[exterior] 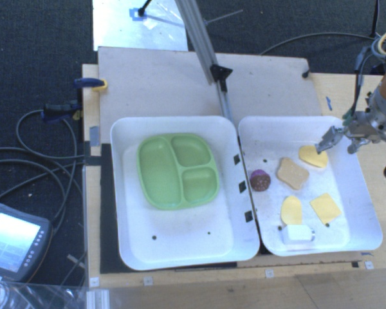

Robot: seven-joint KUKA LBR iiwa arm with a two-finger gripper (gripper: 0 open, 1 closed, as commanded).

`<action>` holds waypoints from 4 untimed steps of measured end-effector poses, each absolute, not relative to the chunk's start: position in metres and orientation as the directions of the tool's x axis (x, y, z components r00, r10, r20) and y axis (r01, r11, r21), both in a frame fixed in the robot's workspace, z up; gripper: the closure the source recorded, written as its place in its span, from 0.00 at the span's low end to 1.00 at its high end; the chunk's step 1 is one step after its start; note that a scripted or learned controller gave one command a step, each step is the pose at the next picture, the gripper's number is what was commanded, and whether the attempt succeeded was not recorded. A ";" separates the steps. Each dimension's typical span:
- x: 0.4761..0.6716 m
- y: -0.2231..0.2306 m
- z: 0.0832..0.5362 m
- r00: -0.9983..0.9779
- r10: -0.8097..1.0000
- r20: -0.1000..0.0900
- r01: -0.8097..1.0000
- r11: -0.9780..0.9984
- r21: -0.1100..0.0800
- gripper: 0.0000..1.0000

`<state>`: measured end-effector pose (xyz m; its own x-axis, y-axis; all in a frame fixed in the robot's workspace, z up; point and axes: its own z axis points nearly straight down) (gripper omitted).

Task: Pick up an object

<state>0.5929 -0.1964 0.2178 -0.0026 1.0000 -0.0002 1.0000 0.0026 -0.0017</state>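
In the right bin [270, 134] lie several small things: a yellow piece [312, 156] near the back right, a tan bread-like piece [291, 173], a dark purple ball [260, 181], a yellow wedge [291, 209], a flat yellow square [325, 207] and a white block [298, 233]. My gripper [340, 141] hovers at the bin's right back edge, just right of and above the yellow piece. Its two fingers [326, 141] stand apart, open, with nothing between them.
The left bin [125, 237] holds a green divided plate [177, 170]. A grey slanted pole [199, 34] crosses the back of the bench. Cables and a hand-held pendant [13, 237] lie off the bench to the left.
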 end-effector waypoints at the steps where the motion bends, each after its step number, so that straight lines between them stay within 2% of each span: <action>1: 0.593 -0.194 0.155 -0.001 1.000 0.001 1.000 0.001 -0.004 0.00; 2: 0.594 -0.190 0.093 -0.001 1.000 0.001 1.000 0.001 -0.002 0.00; 3: 0.596 -0.191 0.108 -0.001 1.000 -0.001 1.000 0.001 0.005 1.00; 4: 0.602 -0.194 0.153 -0.004 1.000 -0.002 1.000 0.004 0.007 1.00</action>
